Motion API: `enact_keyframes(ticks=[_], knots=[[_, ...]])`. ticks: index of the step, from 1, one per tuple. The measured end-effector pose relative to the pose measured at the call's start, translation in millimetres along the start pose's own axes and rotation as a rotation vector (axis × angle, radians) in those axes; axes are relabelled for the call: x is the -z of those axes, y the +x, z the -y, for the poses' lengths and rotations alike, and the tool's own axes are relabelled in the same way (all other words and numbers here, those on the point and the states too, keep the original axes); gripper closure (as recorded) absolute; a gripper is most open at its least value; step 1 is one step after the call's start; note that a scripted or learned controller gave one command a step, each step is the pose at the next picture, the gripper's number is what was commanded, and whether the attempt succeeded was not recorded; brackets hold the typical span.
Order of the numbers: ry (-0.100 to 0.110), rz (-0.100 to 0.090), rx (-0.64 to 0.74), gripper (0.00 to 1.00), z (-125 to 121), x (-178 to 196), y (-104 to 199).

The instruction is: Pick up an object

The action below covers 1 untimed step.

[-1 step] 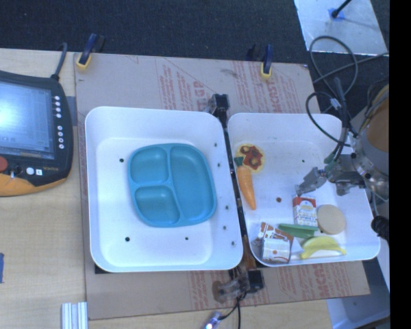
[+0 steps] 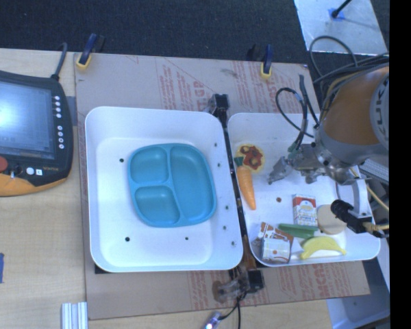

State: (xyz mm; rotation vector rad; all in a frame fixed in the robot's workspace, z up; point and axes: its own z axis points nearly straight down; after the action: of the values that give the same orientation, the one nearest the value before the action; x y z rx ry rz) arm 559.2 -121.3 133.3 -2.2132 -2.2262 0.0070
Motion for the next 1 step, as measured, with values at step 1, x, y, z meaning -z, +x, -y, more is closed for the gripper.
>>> enact_keyframes(ticks=[1], knots=[[-0.007, 0.001, -0.001, 0.0, 81.9, -39.9, -25.2]])
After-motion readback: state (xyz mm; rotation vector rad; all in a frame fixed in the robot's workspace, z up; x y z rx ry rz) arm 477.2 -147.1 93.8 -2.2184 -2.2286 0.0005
